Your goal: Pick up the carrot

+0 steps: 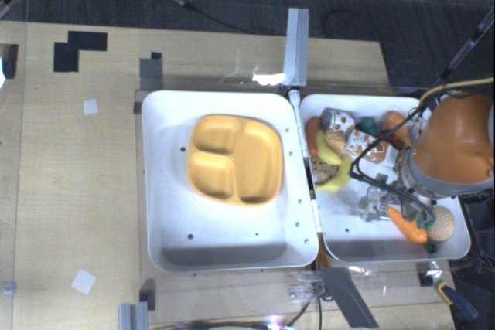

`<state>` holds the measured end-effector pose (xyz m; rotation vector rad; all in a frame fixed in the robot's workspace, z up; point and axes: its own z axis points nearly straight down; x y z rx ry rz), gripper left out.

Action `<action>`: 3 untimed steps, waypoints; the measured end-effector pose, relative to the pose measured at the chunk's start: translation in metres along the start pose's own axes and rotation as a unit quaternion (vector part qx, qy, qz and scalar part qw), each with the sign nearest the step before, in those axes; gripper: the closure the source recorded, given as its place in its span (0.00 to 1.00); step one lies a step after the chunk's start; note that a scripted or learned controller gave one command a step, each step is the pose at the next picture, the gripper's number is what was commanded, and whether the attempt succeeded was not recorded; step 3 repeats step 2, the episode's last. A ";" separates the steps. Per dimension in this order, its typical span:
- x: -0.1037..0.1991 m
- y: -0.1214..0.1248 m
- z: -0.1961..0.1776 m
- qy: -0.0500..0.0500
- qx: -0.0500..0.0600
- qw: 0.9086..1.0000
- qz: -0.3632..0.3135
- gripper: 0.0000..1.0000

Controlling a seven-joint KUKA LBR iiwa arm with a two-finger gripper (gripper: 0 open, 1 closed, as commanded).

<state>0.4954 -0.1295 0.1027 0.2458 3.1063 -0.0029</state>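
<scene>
My jaws (pixel 379 205): down low in the right bin (pixel 340 239), under my orange band; I cannot tell whether they are parted or closed, the metal and cables blur together.
Carrot (pixel 407 225): lying on the bin floor just to the right of my jaws and slightly nearer the front wall, tilted, its green end pointing away from me toward the front right corner. I cannot tell whether I touch it.
Tan round thing (pixel 442 226): just beyond the carrot, right of my jaws.
Banana (pixel 334 170): left of my jaws and further back, near the bin's left wall.
Can (pixel 337 120): well behind my jaws, among packed food at the back.
Yellow tray (pixel 234 158): far to my left, in the left bin (pixel 166 189).
Table (pixel 69 189): pale wood, carrying both bins.
</scene>
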 end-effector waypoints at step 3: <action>-0.003 -0.017 0.012 0.003 0.000 0.998 -0.066 1.00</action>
